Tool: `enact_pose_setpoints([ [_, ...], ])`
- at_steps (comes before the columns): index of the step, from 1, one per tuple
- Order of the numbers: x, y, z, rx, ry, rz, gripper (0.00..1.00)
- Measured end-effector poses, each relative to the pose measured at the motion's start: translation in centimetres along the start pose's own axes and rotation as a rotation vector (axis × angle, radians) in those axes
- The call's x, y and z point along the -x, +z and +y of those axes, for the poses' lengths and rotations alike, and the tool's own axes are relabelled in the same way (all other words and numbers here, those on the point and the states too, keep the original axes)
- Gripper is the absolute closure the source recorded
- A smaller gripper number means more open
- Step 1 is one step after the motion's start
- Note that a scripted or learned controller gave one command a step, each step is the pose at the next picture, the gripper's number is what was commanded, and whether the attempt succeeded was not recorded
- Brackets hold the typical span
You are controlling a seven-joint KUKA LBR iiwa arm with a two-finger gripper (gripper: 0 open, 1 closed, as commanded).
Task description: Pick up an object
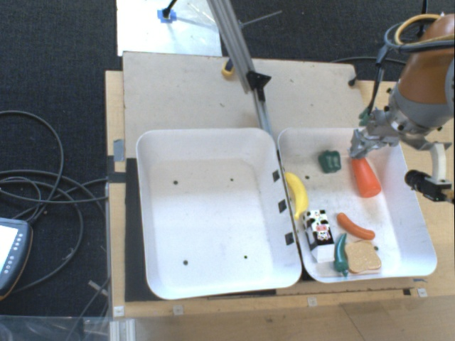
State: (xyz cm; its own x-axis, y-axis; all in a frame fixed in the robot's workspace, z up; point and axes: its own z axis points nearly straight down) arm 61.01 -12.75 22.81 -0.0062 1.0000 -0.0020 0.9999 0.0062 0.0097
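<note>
- The end effector (361,148) hangs over the right bin (416,222), its tip touching or just above the top end of the carrot (366,178); whether it is spread or pressed together cannot be told.
- The carrot is a smooth orange cone, lying just beside the dark green block (330,161).
- Near the carrot, toward the bin's front, lie a sausage (355,226), a toast slice (363,258), a green pepper (341,254), a cow-patterned box (318,227) and a curved yellow banana (297,194).
- No writing is readable.

Carrot (367,179) top under the gripper (364,148); arm (426,77) cut off right.
</note>
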Motion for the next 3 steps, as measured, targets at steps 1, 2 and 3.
enact_pose_setpoints([
  [1, 0.0, -5.5, 0.2, -0.001, 0.001, 0.0, 1.0],
  [2, -5.3, -5.5, -1.3, -0.009, -0.003, 0.004, 1.0],
  [3, -9.1, -4.7, -3.1, -0.01, -0.002, 0.004, 1.0],
])
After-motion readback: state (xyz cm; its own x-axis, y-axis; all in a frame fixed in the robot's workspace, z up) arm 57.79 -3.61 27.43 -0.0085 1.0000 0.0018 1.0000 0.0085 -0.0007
